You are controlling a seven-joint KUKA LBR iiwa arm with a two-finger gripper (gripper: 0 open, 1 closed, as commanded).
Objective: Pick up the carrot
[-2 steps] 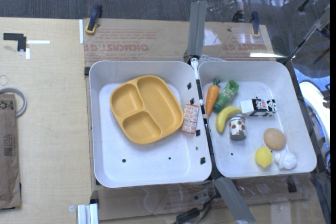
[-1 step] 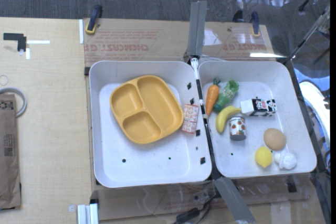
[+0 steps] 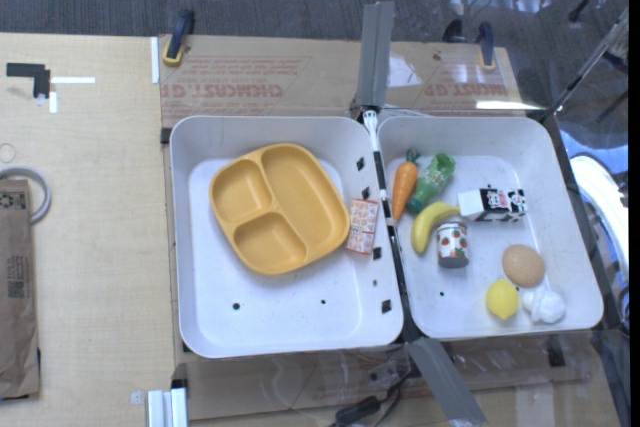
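Note:
The carrot (image 3: 403, 185) is orange with a green top. It lies in the right bin (image 3: 560, 175) near that bin's left wall, its green end pointing to the back. A green bottle-like item (image 3: 432, 177) lies just to its right and a banana (image 3: 431, 221) curves just below it.
The right bin also holds a small can (image 3: 453, 244), a black-and-white carton (image 3: 493, 203), an egg (image 3: 522, 265), a lemon (image 3: 502, 299) and a white lump (image 3: 545, 305). In the left bin (image 3: 200, 315) sit a yellow divided plate (image 3: 274, 207) and a small red-and-white box (image 3: 362, 225).

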